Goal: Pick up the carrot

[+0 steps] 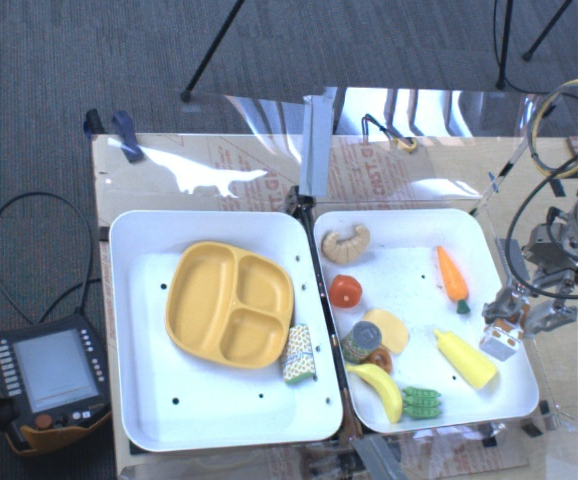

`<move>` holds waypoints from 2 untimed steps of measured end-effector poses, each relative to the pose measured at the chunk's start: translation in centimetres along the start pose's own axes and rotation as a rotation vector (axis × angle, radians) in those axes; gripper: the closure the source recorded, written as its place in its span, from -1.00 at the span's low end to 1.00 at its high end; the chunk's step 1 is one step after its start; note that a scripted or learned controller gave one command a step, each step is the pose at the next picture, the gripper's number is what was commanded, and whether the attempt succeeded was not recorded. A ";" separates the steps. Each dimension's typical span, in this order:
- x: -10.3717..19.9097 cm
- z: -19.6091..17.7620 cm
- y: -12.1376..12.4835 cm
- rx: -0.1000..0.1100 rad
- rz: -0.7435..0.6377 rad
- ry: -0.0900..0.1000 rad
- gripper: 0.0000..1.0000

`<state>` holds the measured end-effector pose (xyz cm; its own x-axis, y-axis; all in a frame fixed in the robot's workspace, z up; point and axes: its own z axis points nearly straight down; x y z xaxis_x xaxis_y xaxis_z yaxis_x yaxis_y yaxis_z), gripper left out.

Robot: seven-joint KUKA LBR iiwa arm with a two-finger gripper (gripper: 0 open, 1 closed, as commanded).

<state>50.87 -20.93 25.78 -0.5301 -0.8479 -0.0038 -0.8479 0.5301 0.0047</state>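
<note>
Still approaching: small orange plastic carrot (452,275) lies untouched, far right of the bin. End effector (502,336) sits nearer; can't tell its opening. Next, move above it.

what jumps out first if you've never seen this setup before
The big yellow divided plate fills the middle of the left bin, with a small patterned packet at its lower right edge. The right bin holds a scatter of toy food: the orange carrot near its right wall, a tomato, a croissant and a banana. The gripper sits at that bin's right edge.
</note>
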 end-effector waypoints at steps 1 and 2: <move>1.8 -2.6 2.5 0.002 -0.330 -0.001 1.00; 1.6 -4.9 2.7 0.001 -0.771 -0.002 1.00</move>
<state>47.75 -20.95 30.65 0.2107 -0.9775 -0.0071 -0.9775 -0.2107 -0.0008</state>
